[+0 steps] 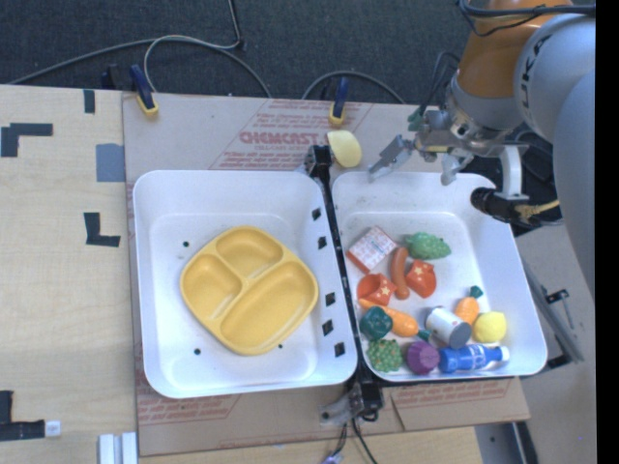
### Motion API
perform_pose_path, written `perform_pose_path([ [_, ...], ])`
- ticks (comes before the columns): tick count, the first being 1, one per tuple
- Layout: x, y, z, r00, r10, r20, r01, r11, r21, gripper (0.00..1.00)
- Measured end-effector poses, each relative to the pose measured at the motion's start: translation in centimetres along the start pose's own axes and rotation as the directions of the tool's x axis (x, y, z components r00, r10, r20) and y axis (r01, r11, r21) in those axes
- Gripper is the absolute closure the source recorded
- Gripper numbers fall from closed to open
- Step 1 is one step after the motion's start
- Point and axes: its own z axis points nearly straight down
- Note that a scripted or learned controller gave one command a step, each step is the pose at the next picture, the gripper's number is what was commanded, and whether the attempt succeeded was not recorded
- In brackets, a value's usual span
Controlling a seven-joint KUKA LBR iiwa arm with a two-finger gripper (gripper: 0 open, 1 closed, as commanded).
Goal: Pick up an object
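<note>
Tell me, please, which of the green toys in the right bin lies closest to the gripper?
The green leafy toy at the pile's far edge lies closest to the gripper; the other green pieces sit along the near side.

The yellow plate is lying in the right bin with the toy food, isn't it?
Not quite: the camera view shows the yellow plate in the left bin; the toy food is in the right bin.

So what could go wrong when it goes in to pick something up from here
Two risks. The toys in the right bin lie packed together, many touching, so the open gripper could close on two at once or push neighbours away. Also, the gripper hangs over the bin's far rim, away from the pile, so a straight drop would likely meet bare floor or the rim.
</note>
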Motion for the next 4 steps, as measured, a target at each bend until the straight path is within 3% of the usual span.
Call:
perform_pose_path([
  [1, -2.9, -8.8, 4.9, 1.0, 0.002, 0.001, -0.002, 1.0, 0.002, 0.0],
  [2, -3.5, -8.9, 13.5, 1.0, 0.0, -0.002, 0.0, 1.0, -0.007, 0.0],
  [3, -3.2, -8.5, 12.1, 1.0, 0.0, -0.008, 0.0, 1.0, -0.015, 1.0],
  [4, -2.7, -12.8, 10.2, 1.0, 0.001, -0.001, -0.001, 1.0, 0.001, 1.0],
])
